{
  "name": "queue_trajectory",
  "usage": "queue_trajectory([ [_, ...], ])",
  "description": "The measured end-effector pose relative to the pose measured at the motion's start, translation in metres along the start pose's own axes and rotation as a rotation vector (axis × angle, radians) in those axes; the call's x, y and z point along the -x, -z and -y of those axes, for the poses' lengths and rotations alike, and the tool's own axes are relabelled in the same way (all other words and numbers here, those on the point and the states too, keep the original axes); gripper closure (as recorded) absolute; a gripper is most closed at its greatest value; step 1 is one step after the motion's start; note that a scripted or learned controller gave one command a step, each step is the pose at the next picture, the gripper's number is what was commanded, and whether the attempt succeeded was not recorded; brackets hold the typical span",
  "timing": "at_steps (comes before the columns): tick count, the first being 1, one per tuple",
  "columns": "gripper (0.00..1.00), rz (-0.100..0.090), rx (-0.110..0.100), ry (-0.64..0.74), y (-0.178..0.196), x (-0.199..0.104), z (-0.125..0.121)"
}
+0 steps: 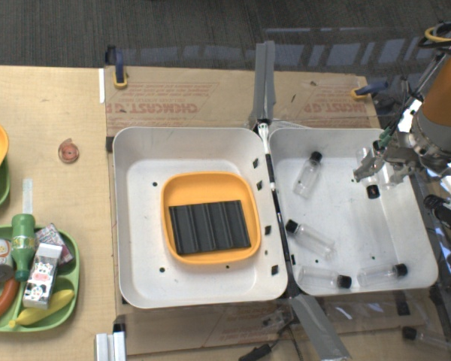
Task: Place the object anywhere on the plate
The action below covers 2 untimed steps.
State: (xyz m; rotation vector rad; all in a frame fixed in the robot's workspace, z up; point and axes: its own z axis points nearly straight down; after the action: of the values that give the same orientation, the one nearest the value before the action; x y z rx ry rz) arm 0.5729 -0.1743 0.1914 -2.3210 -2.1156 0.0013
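The landmark here is the orange, rounded-square plastic plate (210,218) lying in the middle of the left shallow white bin (135,224); a dark grey ribbed slab (210,226) lies flat on the plate and covers most of its centre. To the right of the plate, past the seam where the two bins meet, the right shallow white bin (406,232) holds several small clear plastic vials with black caps. One vial (307,175) lies up and to the right of the plate, tilted, with its cap toward the far side. A second vial (310,236) lies just right of the plate, level with its lower half. Two more vials (331,280) (381,274) lie lower right of the plate, along the bin's near wall. Farther right of the plate, over the far right part of that bin, hangs the arm's metal two-finger gripper (376,173). A small black-capped piece (372,191) sits just beneath it, but whether the gripper is spread, closed or pinching that piece cannot be made out.
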Motion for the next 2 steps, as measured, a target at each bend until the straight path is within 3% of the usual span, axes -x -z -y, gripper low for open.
queue_trajectory([
  [1, 1.0, 0.002, 0.0, 0.177, 0.045, -0.034, -0.054],
  [2, 1.0, 0.002, 0.001, 0.268, 0.009, -0.045, -0.082],
])
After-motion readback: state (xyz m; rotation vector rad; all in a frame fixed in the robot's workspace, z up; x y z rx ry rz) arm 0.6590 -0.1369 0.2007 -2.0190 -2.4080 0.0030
